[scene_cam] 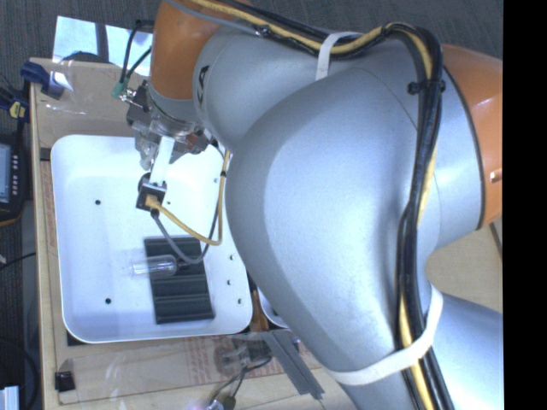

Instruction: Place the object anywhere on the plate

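One white bin [64, 229] shows almost whole, and a thin sliver of the second bin [267, 313] peeks out beside its lower right corner, under the arm [342, 186]. The arm's grey bulk covers the right side of the view and overhangs the first bin's right wall.

Inside the first bin lies one dark ribbed slab [184, 293], set toward the lower right. Its lower end is close to the near rim and its right side is near the right wall. One small clear tube [154, 267], the task's object as far as can be judged, lies crosswise on the slab's upper left corner, with one end reaching past the slab's left edge.

The left half of the floor is bare white, with two small dark dots, and there is open floor above the slab too.

One gripper [154, 162] hangs over the upper part of the bin, apart from the tube. I cannot tell whether it is open or closed.
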Robot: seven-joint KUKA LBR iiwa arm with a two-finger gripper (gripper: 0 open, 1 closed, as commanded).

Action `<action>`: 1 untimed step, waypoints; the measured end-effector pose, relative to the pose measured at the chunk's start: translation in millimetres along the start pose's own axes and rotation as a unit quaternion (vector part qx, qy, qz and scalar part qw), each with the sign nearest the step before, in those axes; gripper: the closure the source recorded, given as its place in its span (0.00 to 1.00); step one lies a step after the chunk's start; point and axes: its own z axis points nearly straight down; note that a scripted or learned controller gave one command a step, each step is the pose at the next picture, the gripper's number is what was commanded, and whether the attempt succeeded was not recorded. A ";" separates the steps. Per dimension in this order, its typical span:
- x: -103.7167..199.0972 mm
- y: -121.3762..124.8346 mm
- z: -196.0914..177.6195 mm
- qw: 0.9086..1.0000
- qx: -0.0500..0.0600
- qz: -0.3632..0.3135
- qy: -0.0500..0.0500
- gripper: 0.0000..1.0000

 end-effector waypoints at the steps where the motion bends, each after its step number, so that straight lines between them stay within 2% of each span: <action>1: 22.9 1.2 -56.6 0.985 -0.002 -0.172 0.001 1.00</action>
